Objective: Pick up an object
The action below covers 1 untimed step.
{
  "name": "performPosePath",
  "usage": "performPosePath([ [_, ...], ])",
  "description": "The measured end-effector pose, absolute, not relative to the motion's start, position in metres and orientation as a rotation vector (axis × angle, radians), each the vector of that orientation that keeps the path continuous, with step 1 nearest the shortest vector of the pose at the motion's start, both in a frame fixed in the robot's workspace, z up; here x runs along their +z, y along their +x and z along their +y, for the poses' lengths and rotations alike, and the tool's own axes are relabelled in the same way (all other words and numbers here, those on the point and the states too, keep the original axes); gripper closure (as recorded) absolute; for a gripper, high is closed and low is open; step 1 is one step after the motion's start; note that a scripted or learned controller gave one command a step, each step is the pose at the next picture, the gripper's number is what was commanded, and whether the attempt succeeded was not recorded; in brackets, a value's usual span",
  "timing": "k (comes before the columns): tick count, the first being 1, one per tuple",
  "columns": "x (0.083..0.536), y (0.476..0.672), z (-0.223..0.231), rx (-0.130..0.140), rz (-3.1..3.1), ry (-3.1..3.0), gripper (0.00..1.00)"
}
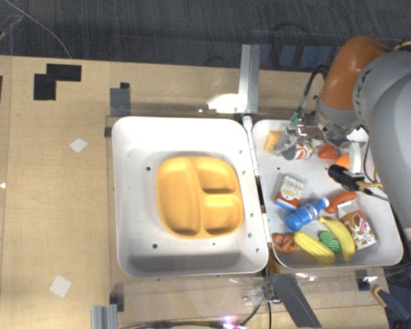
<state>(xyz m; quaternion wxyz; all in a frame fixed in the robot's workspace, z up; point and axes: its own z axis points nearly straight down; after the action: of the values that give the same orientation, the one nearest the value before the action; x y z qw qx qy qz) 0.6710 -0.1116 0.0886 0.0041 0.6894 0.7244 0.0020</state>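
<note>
My claw is down in the far end of the right bin, my grey arm with its orange band crowding in from the right above it. Whether my fingers are apart or together I cannot tell; the wrist hides them from this angle. Just beside the claw, toward the bin's far left corner, lies a small yellow piece, and right under the claw there is a red-and-white object that may be touching it (the view is too cluttered there for me to be sure). An orange-red piece sits just to its right.

The rest of the pickings lie nearer the camera, well apart from my claw: a small white-and-red carton in the middle of the bin, a blue bottle just beyond it, then a banana, a corn cob, a green piece between them, a pretzel-brown thing at the near left corner and a printed packet at the near right.

The left bin holds a yellow divided tray, on the wooden worktop.
</note>
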Motion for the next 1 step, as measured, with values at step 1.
performPosePath([
  [1, 0.0879, 0.6298, -0.1420, 0.005, 2.546, 1.827, 0.00],
])
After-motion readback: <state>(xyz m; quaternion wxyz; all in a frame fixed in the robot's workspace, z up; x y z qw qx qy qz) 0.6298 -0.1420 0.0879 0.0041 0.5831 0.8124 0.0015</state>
